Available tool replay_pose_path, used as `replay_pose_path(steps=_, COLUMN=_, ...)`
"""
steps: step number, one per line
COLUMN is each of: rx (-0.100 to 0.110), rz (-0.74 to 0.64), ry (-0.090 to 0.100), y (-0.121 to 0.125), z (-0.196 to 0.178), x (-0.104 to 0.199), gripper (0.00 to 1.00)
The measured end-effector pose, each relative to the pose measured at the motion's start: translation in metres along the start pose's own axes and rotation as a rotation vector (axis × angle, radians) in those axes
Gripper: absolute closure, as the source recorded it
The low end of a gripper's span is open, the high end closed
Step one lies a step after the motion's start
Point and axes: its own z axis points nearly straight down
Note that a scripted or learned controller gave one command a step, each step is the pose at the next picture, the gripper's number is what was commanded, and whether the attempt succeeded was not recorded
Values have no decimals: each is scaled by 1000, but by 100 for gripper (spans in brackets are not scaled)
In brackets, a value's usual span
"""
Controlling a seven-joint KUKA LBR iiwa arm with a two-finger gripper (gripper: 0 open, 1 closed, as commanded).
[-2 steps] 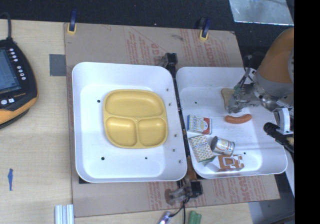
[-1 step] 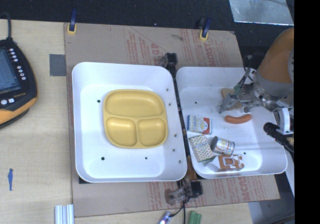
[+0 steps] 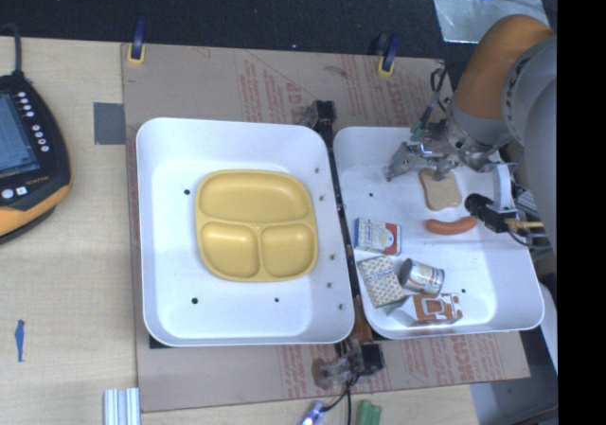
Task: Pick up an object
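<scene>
The gripper [image 3: 423, 156] hangs over the right bin's [image 3: 492, 305] far edge; whether it is apart or together cannot be told. Just beside it lies one bread slice [image 3: 441, 189], long axis running far to near. One sausage [image 3: 452, 224] lies crosswise. Toward the near edge: one can [image 3: 420, 275] and three small packets [image 3: 378, 236]. The left bin [image 3: 166, 224] carries one yellow divided plate [image 3: 256, 224].
</scene>
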Motion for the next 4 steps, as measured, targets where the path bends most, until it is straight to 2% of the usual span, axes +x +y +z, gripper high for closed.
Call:
replay_pose_path(steps=1, rx=1, rz=1, ry=0, y=-43, z=-43, x=-14, gripper=0)
replay_pose_path(steps=2, rx=-1, rz=-1, ry=0, y=0, z=0, x=-35, gripper=0)
replay_pose_path(steps=3, rx=1, rz=0, ry=-2, y=-44, z=0, x=-22, gripper=0)
replay_pose_path(steps=4, rx=-1, rz=-1, ry=-1, y=0, z=-69, x=-61, gripper=0)
